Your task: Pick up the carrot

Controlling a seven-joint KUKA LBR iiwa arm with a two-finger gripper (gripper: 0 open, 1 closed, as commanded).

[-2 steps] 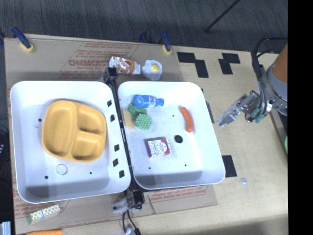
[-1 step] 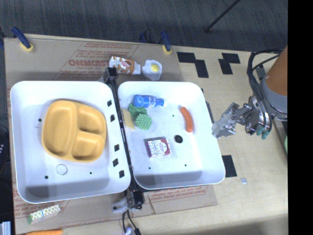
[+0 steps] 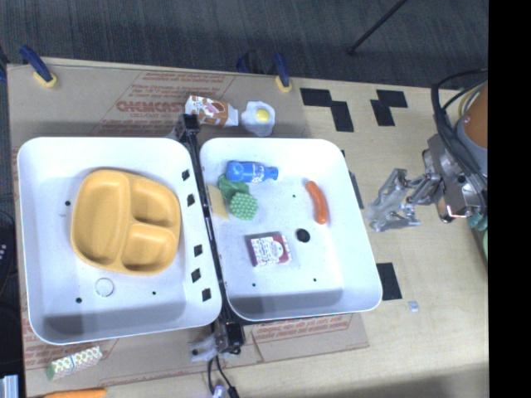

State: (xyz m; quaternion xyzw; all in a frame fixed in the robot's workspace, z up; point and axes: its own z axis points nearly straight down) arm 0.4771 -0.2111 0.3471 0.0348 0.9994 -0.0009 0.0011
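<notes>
One carrot [image 3: 317, 201] lies in the right bin [image 3: 358, 282], near its right wall, beside a small dark dot. Your claw [image 3: 390, 210] waits outside that bin with its fingers spread and nothing in them. You haven't started reaching yet; next, go left and down over the carrot. Red letters on the cardboard [image 3: 162, 98] are too blurry to read.

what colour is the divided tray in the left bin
Mustard yellow; the divided tray shows best in the camera view.

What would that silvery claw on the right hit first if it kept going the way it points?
Probably the right white bin's rim. The metal gripper points left toward it; beyond lies the small orange carrot. Its height is unclear.
</notes>
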